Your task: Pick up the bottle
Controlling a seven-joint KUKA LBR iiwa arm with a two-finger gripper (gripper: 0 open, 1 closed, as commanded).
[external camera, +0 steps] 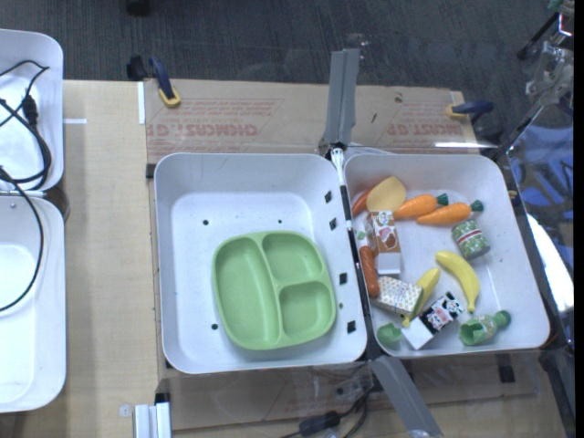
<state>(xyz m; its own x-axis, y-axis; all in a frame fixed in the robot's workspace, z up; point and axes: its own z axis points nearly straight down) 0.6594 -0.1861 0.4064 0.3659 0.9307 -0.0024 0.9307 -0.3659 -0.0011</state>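
Since the green bottle (pixel 482 328) lies on its side in the front right corner of the right bin (pixel 511 194), close to the bin's wall and just beside the cow-print carton (pixel 442 314), the descent should come from straight above, closing across the bottle's narrow width rather than along it; the banana (pixel 462 277) sits near enough to be nudged, so keep clear; whether the gripper is released or clenched, I cannot tell.

The brown cardboard sheet (pixel 274 121) behind the two bins carries red printed letters, upside down from here. I cannot read them with certainty. The small packages in the right bin (pixel 520 245) have labels too small to read.
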